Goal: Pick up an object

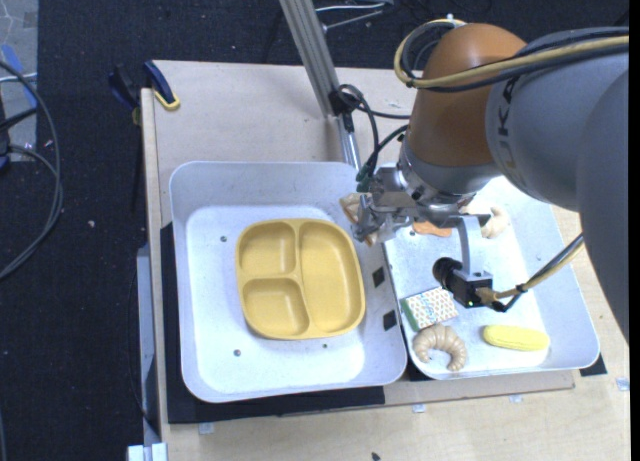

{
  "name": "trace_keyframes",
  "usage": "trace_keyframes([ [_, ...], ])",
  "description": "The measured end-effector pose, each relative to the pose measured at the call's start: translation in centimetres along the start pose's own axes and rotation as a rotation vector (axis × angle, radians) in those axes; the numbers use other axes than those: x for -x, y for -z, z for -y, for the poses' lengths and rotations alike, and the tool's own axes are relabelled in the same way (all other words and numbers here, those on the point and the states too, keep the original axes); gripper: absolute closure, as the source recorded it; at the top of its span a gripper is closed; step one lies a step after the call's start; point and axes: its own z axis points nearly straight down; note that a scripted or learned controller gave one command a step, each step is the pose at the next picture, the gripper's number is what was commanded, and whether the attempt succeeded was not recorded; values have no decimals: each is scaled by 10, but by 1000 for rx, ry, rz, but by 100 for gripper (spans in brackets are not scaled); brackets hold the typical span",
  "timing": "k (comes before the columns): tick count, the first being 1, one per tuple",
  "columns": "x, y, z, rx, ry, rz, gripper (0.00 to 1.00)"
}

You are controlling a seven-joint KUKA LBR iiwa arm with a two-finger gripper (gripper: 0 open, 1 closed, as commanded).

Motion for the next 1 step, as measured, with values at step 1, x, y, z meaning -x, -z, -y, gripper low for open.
trace_keyframes([
  [1,-50,-1,28,0,0,0,100],
])
